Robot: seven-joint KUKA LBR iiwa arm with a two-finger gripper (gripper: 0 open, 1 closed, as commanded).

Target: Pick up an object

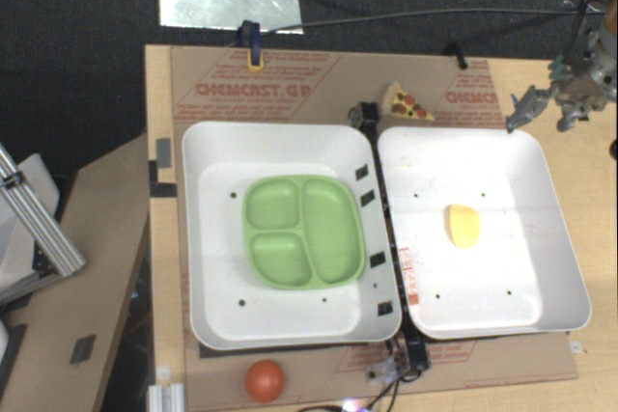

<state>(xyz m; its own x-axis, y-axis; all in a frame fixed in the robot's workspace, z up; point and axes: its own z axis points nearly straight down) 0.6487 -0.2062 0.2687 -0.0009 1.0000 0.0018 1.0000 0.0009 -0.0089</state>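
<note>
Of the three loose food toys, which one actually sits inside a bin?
The yellow piece, lying in the right bin. The pizza slice lies behind the bins and the red ball in front, both on the cardboard.

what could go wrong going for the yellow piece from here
1. The end effector sits outside the right bin's far corner, so coming across too low could clip the rim.
2. The yellow piece lies loose on the smooth floor and may slide away from the grasp.
</note>
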